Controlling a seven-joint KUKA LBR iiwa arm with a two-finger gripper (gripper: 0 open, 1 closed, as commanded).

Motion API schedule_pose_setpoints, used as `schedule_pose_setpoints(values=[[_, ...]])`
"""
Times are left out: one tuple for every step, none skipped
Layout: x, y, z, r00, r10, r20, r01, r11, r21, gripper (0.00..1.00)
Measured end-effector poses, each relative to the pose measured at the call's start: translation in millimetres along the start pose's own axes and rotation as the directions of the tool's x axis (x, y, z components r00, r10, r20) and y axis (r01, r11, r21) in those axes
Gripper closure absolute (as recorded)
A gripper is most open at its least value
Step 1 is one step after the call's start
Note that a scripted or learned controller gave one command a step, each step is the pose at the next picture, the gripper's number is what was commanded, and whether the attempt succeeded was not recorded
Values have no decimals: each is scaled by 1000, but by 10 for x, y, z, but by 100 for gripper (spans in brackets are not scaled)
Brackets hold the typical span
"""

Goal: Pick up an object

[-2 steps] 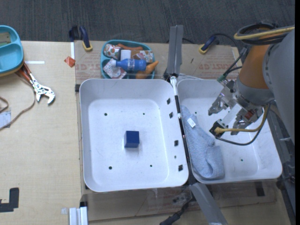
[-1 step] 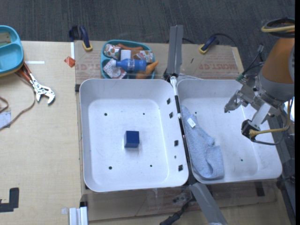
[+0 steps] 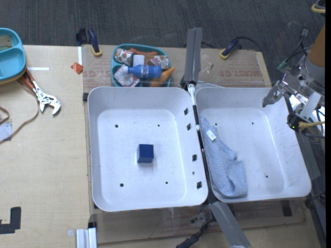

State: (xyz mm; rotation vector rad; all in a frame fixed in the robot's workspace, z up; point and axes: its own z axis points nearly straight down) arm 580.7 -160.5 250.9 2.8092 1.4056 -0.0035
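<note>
Fingers (image 3: 282, 111) spread and gripping nothing, hung over the right bin's (image 3: 274, 190) right rim; I judge I'm staging for its grey cloth (image 3: 225, 164).

The arm (image 3: 314, 71) has a tan-orange band above a grey metal wrist, with black cables, a green connector and a yellow-tipped wire.

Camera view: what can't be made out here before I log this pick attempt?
- Gripper: at the right bin's far right corner; fingers too small and cluttered by cables to read.
- Arm: cut off by the right edge.
- Grey sock: folded on itself, underside hidden.
- Blue block in the left bin: far faces hidden.
- Teal tub: contents piled, too small to identify.
</note>
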Motion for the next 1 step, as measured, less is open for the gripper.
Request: schedule_pose_setpoints(values=[[679,-66,806,995,100,2,-100,995,4,0]])
